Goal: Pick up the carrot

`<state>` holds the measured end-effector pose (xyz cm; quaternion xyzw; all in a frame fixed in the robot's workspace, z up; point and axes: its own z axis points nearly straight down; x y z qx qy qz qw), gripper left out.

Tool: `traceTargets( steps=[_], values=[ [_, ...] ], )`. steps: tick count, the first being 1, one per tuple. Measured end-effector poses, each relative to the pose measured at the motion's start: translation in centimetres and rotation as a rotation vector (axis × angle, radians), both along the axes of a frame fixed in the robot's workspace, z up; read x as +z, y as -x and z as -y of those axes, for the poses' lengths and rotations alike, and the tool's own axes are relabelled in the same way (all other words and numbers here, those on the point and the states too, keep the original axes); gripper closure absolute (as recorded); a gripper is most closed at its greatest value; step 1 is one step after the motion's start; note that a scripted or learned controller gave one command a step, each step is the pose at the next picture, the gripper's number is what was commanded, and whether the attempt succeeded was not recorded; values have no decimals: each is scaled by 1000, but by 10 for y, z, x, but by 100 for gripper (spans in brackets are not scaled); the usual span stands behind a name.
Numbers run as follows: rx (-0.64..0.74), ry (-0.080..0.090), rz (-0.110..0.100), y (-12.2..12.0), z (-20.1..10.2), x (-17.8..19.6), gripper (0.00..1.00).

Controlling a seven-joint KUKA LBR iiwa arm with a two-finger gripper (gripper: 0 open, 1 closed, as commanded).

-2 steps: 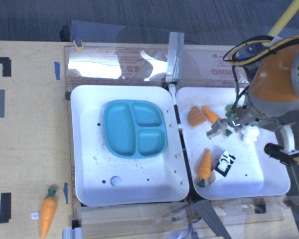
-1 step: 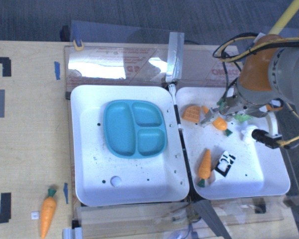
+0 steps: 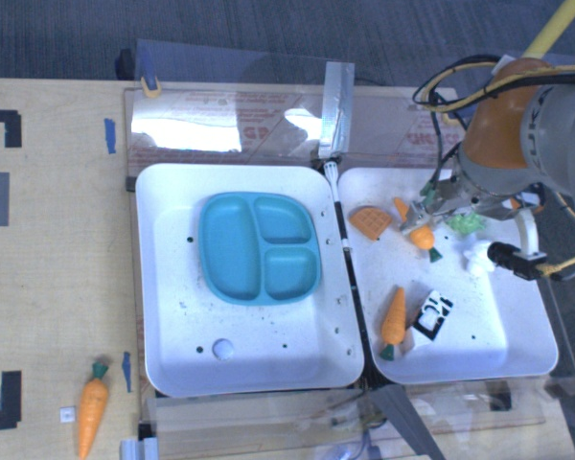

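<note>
Gripper (image 3: 431, 206) fingertips indistinct above carrot (image 3: 423, 237)

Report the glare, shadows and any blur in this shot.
Camera view: bright glare streaks the clear plastic sheet behind the bins; lighting is even, with soft shadows under the blue divided plate and the orange toy carrot in the right white bin; the gripper area looks slightly blurred.
</note>
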<state>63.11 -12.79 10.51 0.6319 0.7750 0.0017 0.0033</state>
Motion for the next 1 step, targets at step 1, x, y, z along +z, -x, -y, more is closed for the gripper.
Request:
traceTargets(
  steps=[1],
  values=[
    [16, -2, -13, -35, 24, 59, 100]
  ],
)
